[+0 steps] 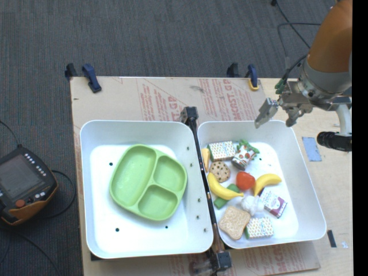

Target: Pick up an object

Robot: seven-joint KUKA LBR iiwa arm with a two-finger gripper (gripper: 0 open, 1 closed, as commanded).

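Note:
My gripper (280, 114) hangs open above the far rim of the right bin (305, 171), with nothing between its fingers. Below it, in that bin, lies a heap of toy food. There is a checkered cracker box (223, 150), a cookie (219, 171), a red tomato (245, 180) and two yellow bananas (223, 190) (267, 181). Nearer the front are a slice of bread (233, 222), a small red-and-white packet (274, 203) and a second checkered block (260, 227). The gripper stands apart from all of them.
The left bin (95, 154) holds a green divided plate (148, 181). Blue and black clamps (91, 76) (252, 76) grip the board's far edge. A teach pendant (23, 183) lies on the floor at the left. The grey and orange arm (330, 45) fills the upper right.

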